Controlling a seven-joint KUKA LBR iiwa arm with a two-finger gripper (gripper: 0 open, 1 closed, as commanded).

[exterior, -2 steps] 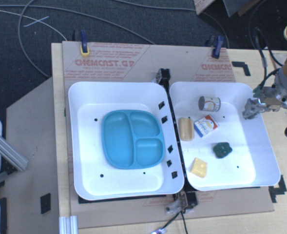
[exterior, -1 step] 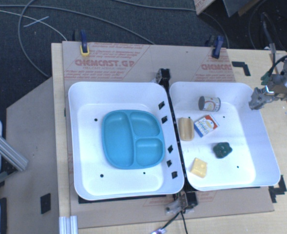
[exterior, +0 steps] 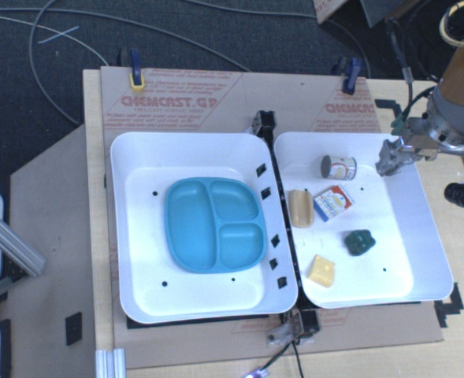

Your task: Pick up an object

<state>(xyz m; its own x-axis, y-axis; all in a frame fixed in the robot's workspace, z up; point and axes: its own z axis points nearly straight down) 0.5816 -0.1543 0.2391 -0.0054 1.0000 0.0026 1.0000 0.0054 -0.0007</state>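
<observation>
The pincer (exterior: 389, 157), grip state unclear, hovers empty beside the small can (exterior: 338, 167); centre over it, then descend.

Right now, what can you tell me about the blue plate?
The blue plate is light blue and looks like plastic, a rounded rectangle split into three compartments by raised ridges. It lies flat, slightly turned, near the middle of the left bin, resting on the bin's floor. Nothing lies on it or touches it.

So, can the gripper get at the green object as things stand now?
Probably yes. The green object lies apart from the other items in the right bin, with nothing over it, and the gripper is above that bin's far right side.
</observation>
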